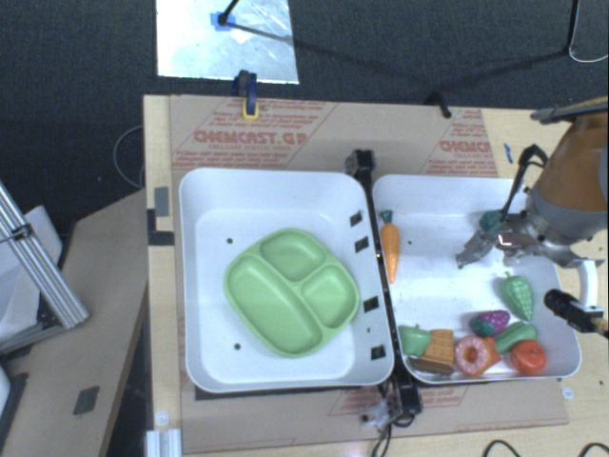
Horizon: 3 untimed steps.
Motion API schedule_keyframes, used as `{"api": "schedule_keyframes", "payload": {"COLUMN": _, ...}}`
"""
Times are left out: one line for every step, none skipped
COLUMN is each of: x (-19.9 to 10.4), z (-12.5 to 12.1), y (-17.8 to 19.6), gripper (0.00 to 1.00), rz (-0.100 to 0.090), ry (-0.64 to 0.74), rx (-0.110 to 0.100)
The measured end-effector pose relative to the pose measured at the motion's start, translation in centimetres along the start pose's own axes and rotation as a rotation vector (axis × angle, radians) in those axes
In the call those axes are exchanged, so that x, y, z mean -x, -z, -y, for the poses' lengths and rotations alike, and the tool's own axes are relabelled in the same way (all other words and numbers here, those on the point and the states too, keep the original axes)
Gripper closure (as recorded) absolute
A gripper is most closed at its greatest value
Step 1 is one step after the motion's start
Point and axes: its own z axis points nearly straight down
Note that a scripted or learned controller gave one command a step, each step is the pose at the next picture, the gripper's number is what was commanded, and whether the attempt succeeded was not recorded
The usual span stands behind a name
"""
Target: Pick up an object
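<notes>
In the camera view, the claw (473, 253) hangs low over the right bin (428, 198), its fingers spread apart with nothing between them. The toys lie below and to either side of it: a green leafy piece (520, 296) just right and below, a purple bunch (491, 323), a doughnut (472, 354), a tomato (529, 355) and a biscuit (439, 348) crowded along the near wall, and a carrot (388, 246) well to its left against the divider. The green plate (291, 291) sits far left in the other bin (209, 208). The likely failure is closing on bare floor, since nothing lies directly under the fingers. Reaching into the cluster risks nudging neighbours or pinching two at once.
</notes>
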Motion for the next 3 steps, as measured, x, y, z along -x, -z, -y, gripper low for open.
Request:
{"api": "schedule_keyframes", "payload": {"x": -0.1, "z": 0.0, "y": -4.8, "gripper": 0.0, "rz": -0.001, "ry": 0.001, "rx": 0.0}}
{"api": "schedule_keyframes", "payload": {"x": 0.0, "z": -0.2, "y": -3.5, "gripper": 1.0, "rz": 0.002, "ry": 0.001, "rx": 0.006}}
{"api": "schedule_keyframes", "payload": {"x": 0.8, "z": -1.1, "y": 2.0, "gripper": 1.0, "rz": 0.004, "ry": 0.003, "rx": 0.01}}
